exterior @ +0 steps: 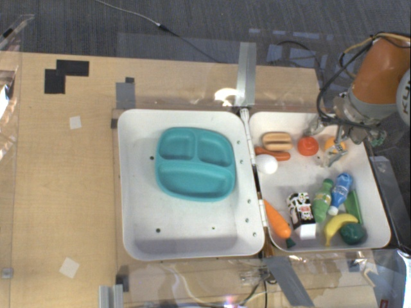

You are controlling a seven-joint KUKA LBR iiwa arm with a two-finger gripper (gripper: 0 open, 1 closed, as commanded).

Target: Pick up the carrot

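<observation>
The carrot (277, 218) is orange with a small green tip and lies slanted at the near left edge of the right bin (379, 204), against the divider. My gripper (338, 147) hangs over the far right corner of that bin, well away from the carrot, below the orange-banded wrist (379, 76). A small orange-yellow item (333, 145) sits right at the gripper.
The right bin also holds a hot dog (276, 141), a red tomato (307, 146), a white egg (266, 165), a cow-patterned carton (298, 207), green (323, 201) and blue (341, 188) bottles and a banana (339, 224). A teal divided plate (194, 163) lies in the left bin (138, 223).
</observation>
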